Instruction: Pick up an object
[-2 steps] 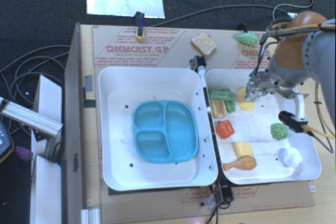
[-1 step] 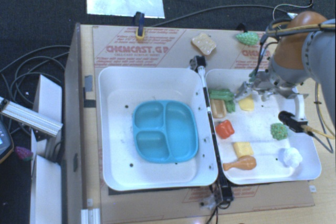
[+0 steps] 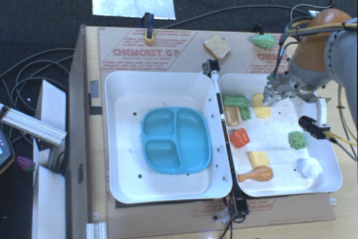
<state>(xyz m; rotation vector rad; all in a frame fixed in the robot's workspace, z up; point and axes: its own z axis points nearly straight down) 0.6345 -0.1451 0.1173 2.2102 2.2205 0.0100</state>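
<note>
My gripper (image 3: 269,97) is down in the right bin (image 3: 330,173), at its far side, right over a small yellow piece (image 3: 261,109) and touching or nearly touching it. A green pod (image 3: 236,102) and a tan bun-like piece (image 3: 232,116) lie just to the left of it. Further forward in the bin are a red pepper (image 3: 239,137), a yellow block (image 3: 258,159), a drumstick (image 3: 256,175), a green broccoli-like piece (image 3: 297,140) and a white lump (image 3: 309,167). Nothing is visibly lifted off the bin floor.
The left bin (image 3: 126,120) holds a blue divided plate (image 3: 176,140). A toast slice (image 3: 217,46) and a green bunch (image 3: 263,41) lie on the cardboard behind the bins. The divider wall between the bins (image 3: 222,120) runs close to the left of the gripper. Cables hang at the right.
</note>
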